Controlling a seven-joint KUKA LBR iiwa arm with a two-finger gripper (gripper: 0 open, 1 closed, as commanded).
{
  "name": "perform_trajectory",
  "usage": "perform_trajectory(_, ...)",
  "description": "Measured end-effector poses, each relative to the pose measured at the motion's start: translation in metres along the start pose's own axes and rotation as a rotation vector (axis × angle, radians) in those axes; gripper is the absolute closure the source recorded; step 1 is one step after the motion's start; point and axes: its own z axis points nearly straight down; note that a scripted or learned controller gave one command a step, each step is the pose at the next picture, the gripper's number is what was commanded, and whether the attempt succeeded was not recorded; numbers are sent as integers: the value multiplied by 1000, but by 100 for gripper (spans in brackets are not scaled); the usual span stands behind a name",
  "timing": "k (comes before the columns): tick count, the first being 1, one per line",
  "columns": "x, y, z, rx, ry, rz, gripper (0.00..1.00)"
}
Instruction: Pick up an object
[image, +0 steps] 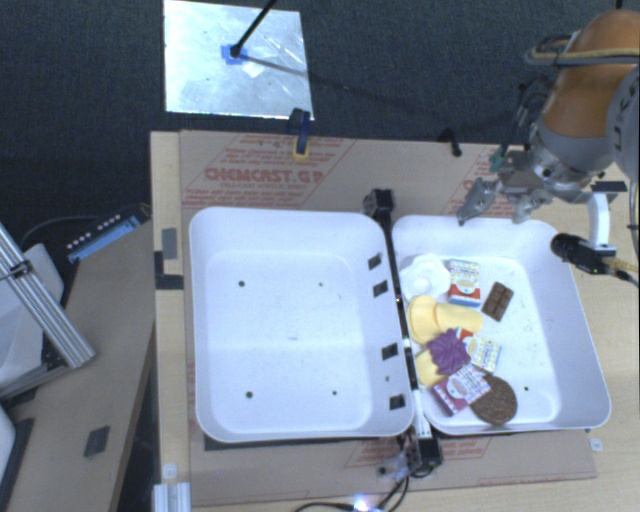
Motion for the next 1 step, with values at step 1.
perform_trajectory(1, 40, -47, 60, 8, 3, -3, 0)
